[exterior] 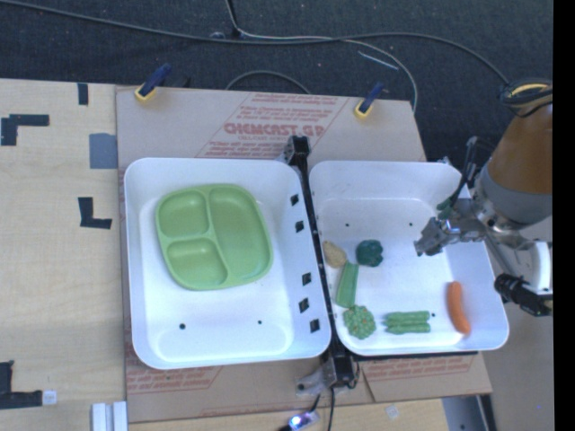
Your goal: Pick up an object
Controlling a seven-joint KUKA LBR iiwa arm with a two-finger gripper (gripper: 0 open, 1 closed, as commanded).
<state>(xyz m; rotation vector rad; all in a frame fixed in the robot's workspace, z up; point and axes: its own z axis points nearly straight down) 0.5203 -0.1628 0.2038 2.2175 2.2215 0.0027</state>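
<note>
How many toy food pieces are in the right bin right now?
6: a tan piece, dark green piece, green stick, light green broccoli, green beans and an orange carrot. The arm may hide more.

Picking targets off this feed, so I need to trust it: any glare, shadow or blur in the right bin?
Camera view: the right bin is bright and slightly washed out, with soft shadows along its walls; the carrot and dark green piece read clearly; the hand is dark and a bit soft, its details hard to resolve.
</note>
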